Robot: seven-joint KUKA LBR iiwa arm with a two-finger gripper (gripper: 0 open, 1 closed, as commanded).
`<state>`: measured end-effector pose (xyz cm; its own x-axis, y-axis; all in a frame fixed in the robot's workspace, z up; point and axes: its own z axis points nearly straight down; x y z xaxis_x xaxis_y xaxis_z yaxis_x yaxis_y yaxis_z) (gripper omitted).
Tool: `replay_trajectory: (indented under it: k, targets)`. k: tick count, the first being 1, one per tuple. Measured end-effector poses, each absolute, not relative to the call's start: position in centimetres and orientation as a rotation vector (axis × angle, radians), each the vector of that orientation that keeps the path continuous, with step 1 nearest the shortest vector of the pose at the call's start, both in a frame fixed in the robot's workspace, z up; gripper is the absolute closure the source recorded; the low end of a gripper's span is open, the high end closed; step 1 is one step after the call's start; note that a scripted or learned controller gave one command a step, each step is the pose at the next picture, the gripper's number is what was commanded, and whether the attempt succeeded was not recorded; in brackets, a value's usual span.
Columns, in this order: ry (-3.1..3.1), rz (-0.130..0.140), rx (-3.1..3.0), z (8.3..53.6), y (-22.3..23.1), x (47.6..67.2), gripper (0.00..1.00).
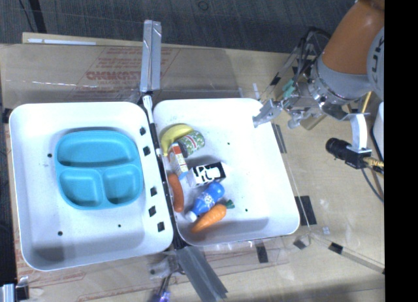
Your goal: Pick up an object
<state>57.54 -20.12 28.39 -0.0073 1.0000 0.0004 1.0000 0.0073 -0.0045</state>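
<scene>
Gripper [264,114] hovers over the right bin's [274,183] far right rim, its grip state unclear. The banana [173,134], carrot [209,218] and bottle [208,197] crowd the left wall; the right half lies bare.

We are looking at two white bins sitting side by side on the table [339,222], their inner rims touching. The left bin [26,183] is holding a blue tray [98,167] with three compartments, lying flat near its middle. The right bin [261,183] is lying just beside it. A metal bar [151,55] is standing out from the far end of the seam between them. Cardboard [85,65] with red print is lying under the bins, and dark carpet [196,0] is showing beyond the table.
</scene>
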Motion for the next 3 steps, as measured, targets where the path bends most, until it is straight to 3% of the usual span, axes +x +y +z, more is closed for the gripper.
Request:
replay_trajectory:
  k: [1,2,3]
  targets:
    - [-2.474,0.004,-1.928,14.1,-17.6,55.9,0.00]
    - [-2.638,-0.015,-1.766,11.0,-13.3,56.0,0.00]
    - [-2.604,0.002,-1.756,9.2,-10.3,62.8,0.00]
